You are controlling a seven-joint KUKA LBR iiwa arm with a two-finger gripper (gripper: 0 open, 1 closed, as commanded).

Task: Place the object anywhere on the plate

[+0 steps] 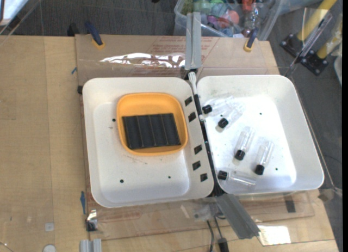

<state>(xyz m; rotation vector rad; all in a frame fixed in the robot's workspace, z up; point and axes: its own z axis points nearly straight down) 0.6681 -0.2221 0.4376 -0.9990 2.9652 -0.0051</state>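
An orange plate (126,108) with rounded corners sits in the left white bin (103,183). A black ribbed rectangular object (150,130) lies flat on the plate, covering its middle and lower part. In the right white bin (304,164) lie several clear plastic vials with black caps: one near the bin's upper left (227,117), one in the middle (242,142), one to its right (262,157).
A metal divider (192,44) runs between the bins, with black clips (197,148) along the seam. A clear box of colourful items (234,0) stands beyond the bins. Wooden bench surface (38,136) spreads to the left.
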